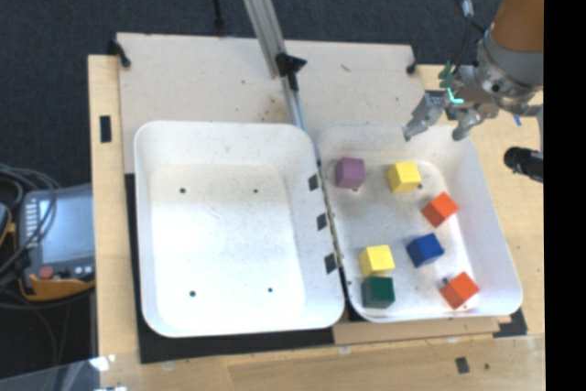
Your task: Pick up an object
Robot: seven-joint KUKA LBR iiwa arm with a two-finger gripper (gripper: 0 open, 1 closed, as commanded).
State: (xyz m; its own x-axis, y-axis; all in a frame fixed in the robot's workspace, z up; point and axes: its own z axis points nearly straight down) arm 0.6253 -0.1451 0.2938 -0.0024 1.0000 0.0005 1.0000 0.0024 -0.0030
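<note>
Grey fingers (441, 118) hang spread and empty over the right bin's (490, 197) far rim. Just below sits the yellow cube (403, 177), flanked by purple cube (349, 172) and orange cube (439, 209).

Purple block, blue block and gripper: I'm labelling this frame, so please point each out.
Purple block (349, 171), camera view, top face.
Blue block (424, 249), camera view, top face.
Gripper (443, 122), camera view, midway between its fingertips.
</note>
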